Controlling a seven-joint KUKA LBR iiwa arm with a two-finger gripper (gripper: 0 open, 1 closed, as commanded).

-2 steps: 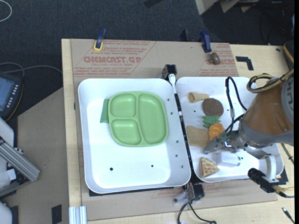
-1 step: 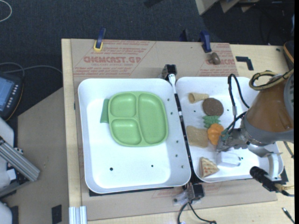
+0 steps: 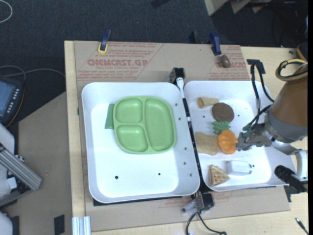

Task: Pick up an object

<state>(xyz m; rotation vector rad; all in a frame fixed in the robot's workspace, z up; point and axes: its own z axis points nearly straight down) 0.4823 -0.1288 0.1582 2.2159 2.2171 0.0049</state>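
Toy food gathered in the right bin point(image 3: 254, 96), within easy reach of the arm entering at right: orange piece point(image 3: 227, 142) at centre right, just beside the tool point(image 3: 246, 141). Green divided plate point(image 3: 145, 124) alone in the left bin point(image 3: 93, 131). Cannot tell whether the tool is spread or pinching; dark and blurred. Arm cut off at the frame edge.

Even, diffuse overhead light keeps the scene fairly bright. The white bins point(image 3: 142, 185) come close to washing out, with soft glare along their rims. Shadows are faint and short. The dark floor point(image 3: 49, 13) loses detail. The picture is low in resolution and slightly soft, with the arm point(image 3: 293, 106) blurred at the right edge.
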